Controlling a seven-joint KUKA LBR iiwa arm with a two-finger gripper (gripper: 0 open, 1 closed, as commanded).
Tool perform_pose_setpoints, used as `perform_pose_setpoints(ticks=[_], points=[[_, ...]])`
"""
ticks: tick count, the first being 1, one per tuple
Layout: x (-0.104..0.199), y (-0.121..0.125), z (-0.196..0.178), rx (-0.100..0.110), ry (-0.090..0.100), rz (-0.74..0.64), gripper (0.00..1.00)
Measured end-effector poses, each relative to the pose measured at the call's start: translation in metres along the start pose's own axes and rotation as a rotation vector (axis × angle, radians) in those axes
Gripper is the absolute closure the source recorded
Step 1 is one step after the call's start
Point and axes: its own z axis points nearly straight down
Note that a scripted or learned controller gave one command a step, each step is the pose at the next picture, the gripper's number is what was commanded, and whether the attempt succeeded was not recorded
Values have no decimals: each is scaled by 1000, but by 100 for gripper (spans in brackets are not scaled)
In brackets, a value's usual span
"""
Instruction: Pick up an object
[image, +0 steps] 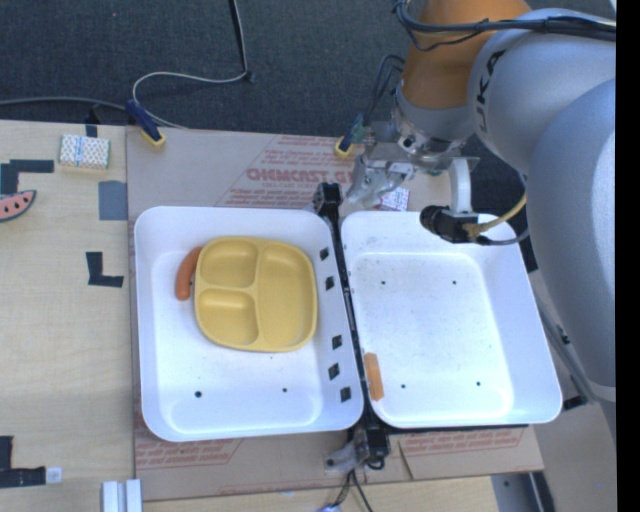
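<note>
While the grey arm with the orange band (455, 55) reaches in from the right, its claw (375, 185) hangs above the far rim where the two bins meet; whether the claw is apart or together cannot be told, and nothing shows between its tips. Candidate objects lie well apart from it. A yellow plastic divided plate (255, 293) rests in the left white bin (165, 400), with an orange sausage-shaped toy (184, 275) touching its left edge. A small orange carrot-like piece (373, 376) lies in the right white bin (520, 390), against its left wall near the front. The step in hand appears to be the approach, before any grasp. The next move likely calls for travelling over a chosen object, descending and closing. Cardboard covers the tabletop (60, 330) beneath both bins.
</note>
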Motion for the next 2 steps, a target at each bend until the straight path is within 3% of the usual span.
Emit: perform_pose_setpoints(ticks=[1,2], points=[[0,0,0,0,-1,0,0],[1,0,-9,1,1,-2,100]])
